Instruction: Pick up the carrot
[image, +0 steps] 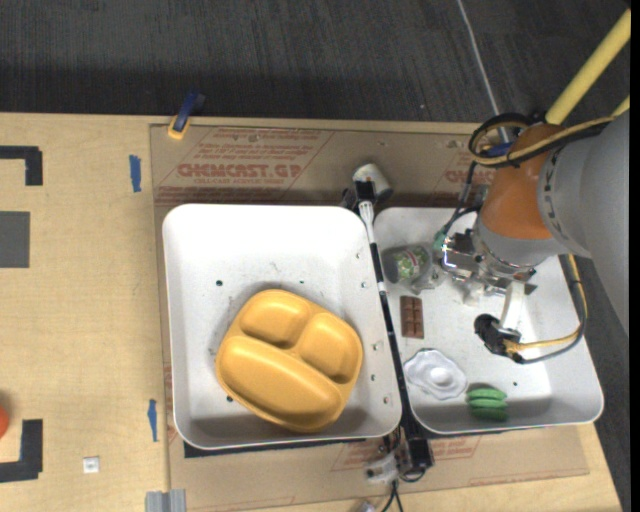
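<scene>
My gripper hangs over the upper middle of the right bin, under the grey arm with its orange band. Just left of it lies a clear, greenish crumpled item. Below that rests a small brown chocolate bar. Near the bin's front sit a white rounded piece and a green ridged piece. I see nothing carrot-shaped among them, and the arm covers the bin's upper right part.
A large yellow bread-shaped object takes up much of the left bin. A small white and black object sits at the top of the divide between the bins. A red-orange thing peeks in at the far left edge of the bench.
</scene>
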